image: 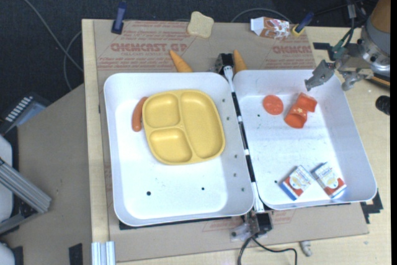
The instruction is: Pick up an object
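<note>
My gripper hovers over the far right corner of the right bin, open, with nothing between its fingers. Its left fingertip hangs just above and behind a red pepper-like toy. A flat red disc lies to the left of that toy. Two small red-and-white cartons lie near the bin's front right. In the left bin sit a yellow divided plate and a red sausage along the plate's left side.
Behind the bins on the cardboard lie a bread slice, two orange carrots, a crumpled wrapper and a blue clip. A black clamp sits where the bins meet.
</note>
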Tool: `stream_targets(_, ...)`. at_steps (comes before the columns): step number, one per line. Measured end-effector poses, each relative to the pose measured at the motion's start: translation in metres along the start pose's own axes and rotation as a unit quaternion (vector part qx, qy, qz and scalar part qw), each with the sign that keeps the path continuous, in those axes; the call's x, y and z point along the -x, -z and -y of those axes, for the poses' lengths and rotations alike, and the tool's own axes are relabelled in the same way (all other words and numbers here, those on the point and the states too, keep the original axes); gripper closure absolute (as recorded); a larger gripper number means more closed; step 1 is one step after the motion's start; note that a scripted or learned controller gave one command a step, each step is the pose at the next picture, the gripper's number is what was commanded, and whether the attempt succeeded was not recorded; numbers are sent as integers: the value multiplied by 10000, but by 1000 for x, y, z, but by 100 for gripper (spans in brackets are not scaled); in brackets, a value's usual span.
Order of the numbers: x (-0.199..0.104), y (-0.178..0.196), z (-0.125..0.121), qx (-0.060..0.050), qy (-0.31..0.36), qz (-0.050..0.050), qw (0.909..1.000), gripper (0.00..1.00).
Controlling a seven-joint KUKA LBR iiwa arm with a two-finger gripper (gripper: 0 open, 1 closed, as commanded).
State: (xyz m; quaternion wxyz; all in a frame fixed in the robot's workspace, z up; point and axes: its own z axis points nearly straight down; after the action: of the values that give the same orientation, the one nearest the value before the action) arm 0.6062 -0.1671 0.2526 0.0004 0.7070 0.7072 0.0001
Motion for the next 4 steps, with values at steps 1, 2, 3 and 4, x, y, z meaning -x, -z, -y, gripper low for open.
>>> stream_targets(1, 12, -155, -22, -26, -3, -8, 10000, 0)
stream_targets(2, -56, -168, -6, -10, 6, -10, 10000, 0)
stream_targets(3, -73, -168, -34, 5, 3, -3, 10000, 0)
stream_targets(4, -44, -168, -46, 6, -2, 4, 10000, 0)
